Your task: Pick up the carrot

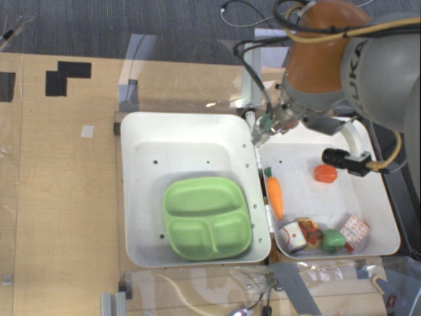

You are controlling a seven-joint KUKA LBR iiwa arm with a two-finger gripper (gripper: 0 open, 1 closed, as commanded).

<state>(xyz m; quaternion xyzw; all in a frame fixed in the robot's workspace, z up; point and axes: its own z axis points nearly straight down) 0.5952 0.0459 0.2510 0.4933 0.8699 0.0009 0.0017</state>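
We see the carrot (274,197) lying in the right bin (388,232), pressed close against that bin's left wall, just beside the divide from the left bin (141,196) that holds the green sectioned plate (207,217). Its long axis runs nearly along the 12-to-6 line, green stub toward 12 o'clock and the orange body tapering toward 6 o'clock, with a slight lean toward 5.

The hand (262,131) hangs over the top left corner of the right bin, near the shared rim. From the hand, the carrot lies at about 6 o'clock, a touch toward 5, near but clearly apart. We cannot tell how wide the hand stands, since it is small and blurred under the wrist, and we see nothing held in it.

We judge the coming move as a short travel toward 6 o'clock followed by a descent, with the closing direction set across the carrot, along the 9-to-3 line. The bin wall hugging the carrot on its 9 o'clock side looks like the main risk.

The small red object (325,173) sits well apart at the carrot's 2 o'clock.
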